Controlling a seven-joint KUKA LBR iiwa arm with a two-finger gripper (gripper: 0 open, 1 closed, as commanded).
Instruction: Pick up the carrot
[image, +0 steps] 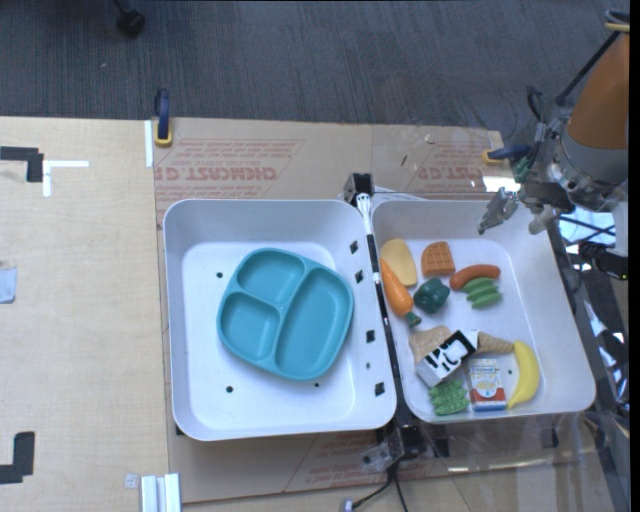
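Observation:
The carrot (396, 289) is orange with a small green top and lies slanted along the left wall of the right bin (572, 330). It touches a yellow toy (399, 262) above it and sits beside a dark green pepper (432, 296). My gripper (517, 216) hangs over the bin's upper right corner, well to the right of the carrot and higher up. Its fingers are open, with nothing between them.
The right bin also holds a waffle piece (437, 258), a red sausage (474, 275), a green pod (483, 293), a banana (524, 375), a black-and-white box (446, 357) and a juice carton (487, 385). A teal divided plate (286, 313) lies in the left bin (190, 300).

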